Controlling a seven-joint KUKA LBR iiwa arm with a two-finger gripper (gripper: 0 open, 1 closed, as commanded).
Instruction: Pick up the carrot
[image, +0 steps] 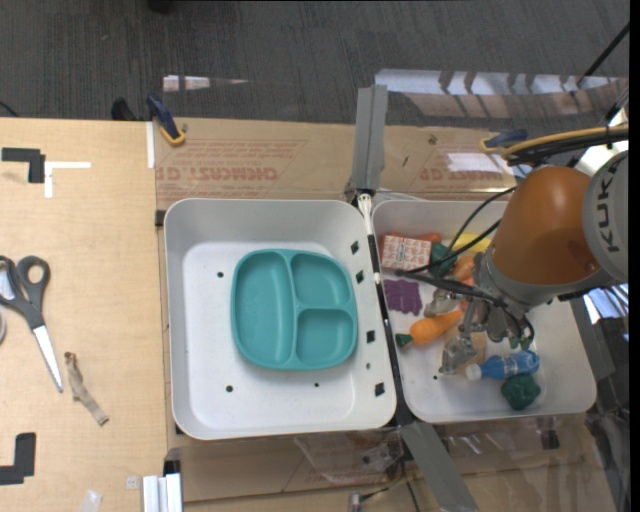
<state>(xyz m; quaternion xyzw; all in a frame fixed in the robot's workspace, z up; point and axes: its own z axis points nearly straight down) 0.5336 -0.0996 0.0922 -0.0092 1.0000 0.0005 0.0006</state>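
Observation:
The carrot (436, 327) is orange with a small green tip and lies on its side in the middle of the right bin (560, 400). My gripper (460, 356) hangs just right of and in front of the carrot, close to its thick end. I see nothing held in it. The grey arm with its orange band (540, 225) covers the bin's right half.
Around the carrot lie a purple piece (402, 295), a patterned box (405, 250), yellow and orange items (465, 258), a blue bottle (505, 367) and a green lump (520, 392). The left bin (190, 400) holds a teal divided plate (295, 308). Scissors (30, 300) lie on the bench.

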